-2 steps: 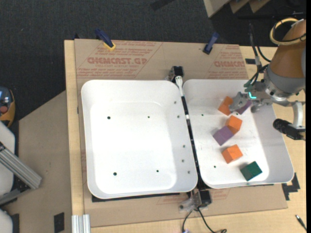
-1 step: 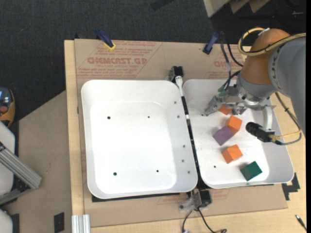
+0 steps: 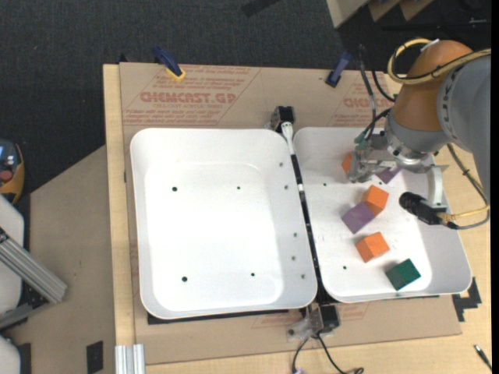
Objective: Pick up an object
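Camera view: cardboard (image 3: 195, 92) reads "CHEMCAST" (partly); tool (image 3: 365, 170) low in right bin (image 3: 437, 275).

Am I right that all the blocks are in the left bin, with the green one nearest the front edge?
Not quite: the blocks sit in the right bin, not the left bin. The camera view shows this. The green block is indeed nearest the front edge.

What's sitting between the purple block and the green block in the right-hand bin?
In the camera view, an orange block lies between the purple block and the green block, apart from both on the white bin floor.
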Tool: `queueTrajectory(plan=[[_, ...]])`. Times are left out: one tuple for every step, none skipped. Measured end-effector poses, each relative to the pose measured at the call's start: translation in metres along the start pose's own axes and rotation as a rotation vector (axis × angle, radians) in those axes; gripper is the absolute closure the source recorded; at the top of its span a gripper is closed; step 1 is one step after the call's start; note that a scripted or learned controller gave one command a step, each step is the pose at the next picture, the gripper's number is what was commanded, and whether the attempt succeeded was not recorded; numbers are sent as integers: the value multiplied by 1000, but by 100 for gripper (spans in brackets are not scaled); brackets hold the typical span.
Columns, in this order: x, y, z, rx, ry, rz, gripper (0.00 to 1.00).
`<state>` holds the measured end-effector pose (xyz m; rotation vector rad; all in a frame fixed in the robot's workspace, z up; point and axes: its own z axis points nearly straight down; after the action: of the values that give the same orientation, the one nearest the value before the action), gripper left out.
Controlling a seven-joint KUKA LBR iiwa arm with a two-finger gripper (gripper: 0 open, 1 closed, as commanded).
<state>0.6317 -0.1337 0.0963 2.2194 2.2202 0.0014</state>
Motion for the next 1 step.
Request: queueTrajectory(plan=[[6, 25, 4, 55, 2, 7, 100]])
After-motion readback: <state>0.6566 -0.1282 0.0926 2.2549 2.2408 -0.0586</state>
